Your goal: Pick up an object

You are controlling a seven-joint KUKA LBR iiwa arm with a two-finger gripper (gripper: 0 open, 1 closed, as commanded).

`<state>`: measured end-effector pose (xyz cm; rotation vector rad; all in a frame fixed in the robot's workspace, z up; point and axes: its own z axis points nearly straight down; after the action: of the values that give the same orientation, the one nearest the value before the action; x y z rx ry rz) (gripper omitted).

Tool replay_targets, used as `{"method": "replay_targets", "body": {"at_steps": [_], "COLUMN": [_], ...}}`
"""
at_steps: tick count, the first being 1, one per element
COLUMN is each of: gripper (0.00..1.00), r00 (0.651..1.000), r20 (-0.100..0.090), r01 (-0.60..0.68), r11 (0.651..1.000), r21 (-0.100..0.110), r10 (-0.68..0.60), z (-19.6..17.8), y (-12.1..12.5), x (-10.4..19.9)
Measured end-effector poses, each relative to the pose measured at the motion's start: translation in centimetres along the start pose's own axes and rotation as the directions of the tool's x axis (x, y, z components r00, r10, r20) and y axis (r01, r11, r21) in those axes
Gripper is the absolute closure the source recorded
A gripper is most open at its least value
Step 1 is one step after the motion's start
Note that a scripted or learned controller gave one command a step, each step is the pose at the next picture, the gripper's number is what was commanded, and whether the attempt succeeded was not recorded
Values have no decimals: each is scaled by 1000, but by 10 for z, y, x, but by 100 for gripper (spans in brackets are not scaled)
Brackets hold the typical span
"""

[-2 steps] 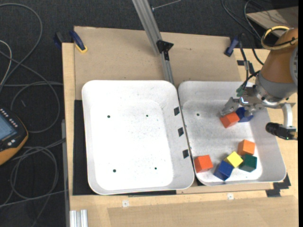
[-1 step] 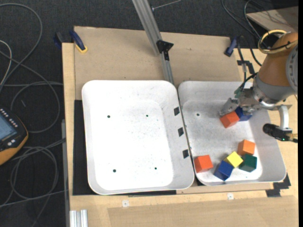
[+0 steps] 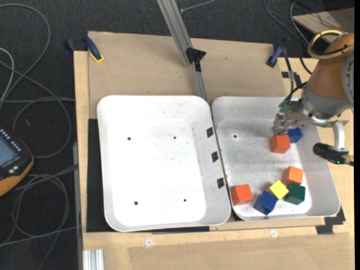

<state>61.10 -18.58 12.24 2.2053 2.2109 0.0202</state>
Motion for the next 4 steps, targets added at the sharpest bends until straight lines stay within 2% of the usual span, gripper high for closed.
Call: {"method": "replay_targets", "body": {"at_steps": [1,2,4], "gripper": [100,100,100], "r00": [1000,1000,1000], "r20": [-2,-3,-8], "r01": [-1,-1,4], "r11": [1000,1000,1000], "r21": [14,17,22], "r10": [1,1,-4], "z": [-64,-94,-116], "y": [1,3,-1], "x": [-4,-4,96]}}
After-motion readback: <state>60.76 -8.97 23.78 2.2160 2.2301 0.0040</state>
